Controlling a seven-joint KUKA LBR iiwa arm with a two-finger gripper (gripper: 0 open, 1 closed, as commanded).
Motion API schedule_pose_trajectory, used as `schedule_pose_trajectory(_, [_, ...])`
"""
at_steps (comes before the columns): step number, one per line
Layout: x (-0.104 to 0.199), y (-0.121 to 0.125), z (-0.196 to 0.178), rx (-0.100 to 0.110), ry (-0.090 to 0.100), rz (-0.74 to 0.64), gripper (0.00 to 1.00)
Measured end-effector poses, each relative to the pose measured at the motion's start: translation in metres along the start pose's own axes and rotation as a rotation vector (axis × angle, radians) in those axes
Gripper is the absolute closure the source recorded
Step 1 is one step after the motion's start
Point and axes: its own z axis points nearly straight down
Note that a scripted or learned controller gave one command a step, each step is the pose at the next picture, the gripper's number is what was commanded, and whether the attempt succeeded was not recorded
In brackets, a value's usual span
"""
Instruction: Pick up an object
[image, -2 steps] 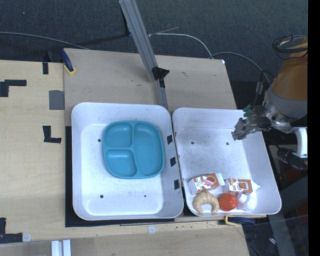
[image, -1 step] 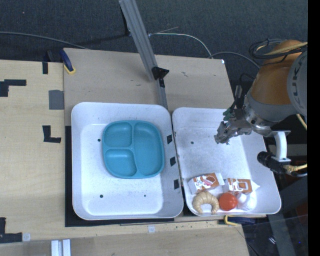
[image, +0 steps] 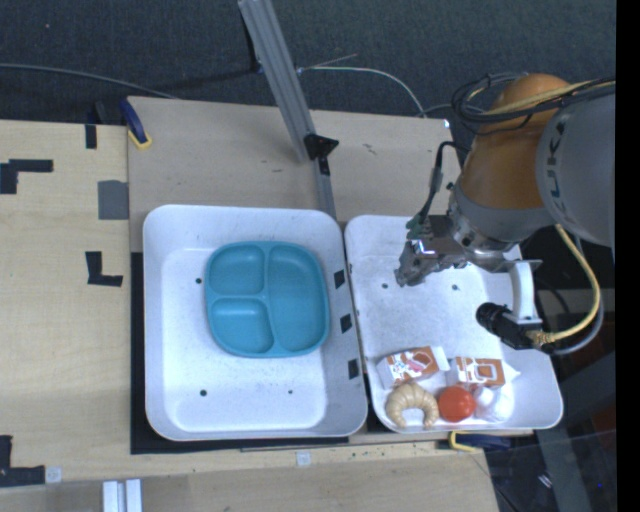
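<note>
Camera view: claw over right bin, well apart from croissant, grip state indiscernible.

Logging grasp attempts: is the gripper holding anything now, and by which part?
Nothing is held. The gripper hangs over bare floor of the right bin; the croissant and tomato lie at its near edge.
</note>
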Motion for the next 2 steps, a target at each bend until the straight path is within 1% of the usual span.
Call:
schedule_pose_trajectory(1, [0.048, 0.005, 0.012, 0.002, -0.001, 0.002, 1.00])
schedule_pose_trajectory(2, [0.110, -0.001, 0.010, 0.001, 0.000, -0.001, 1.00])
